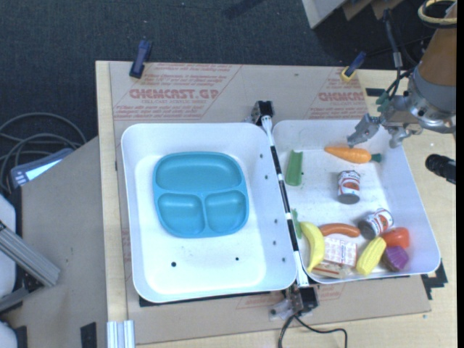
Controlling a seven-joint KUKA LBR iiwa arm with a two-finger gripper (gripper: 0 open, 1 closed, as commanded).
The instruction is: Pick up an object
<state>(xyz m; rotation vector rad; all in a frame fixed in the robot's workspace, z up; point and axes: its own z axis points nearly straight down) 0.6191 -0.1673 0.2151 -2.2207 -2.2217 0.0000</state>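
Arm reaches in at upper right of the frame, its end effector (378,131) hanging with fingers apart just above the toy carrot (348,153) in the right bin (424,216). Left bin (138,194) holds a blue tray (201,193); dark carpet surrounds the table (109,122).

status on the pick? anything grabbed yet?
Done: the gripper has reached the right bin, sitting at its far edge just above the toy carrot.
In hand: nothing visibly between its fingers; the carrot lies on the bin floor.
Left: close on an object and lift. The can, banana and the rest lie untouched.
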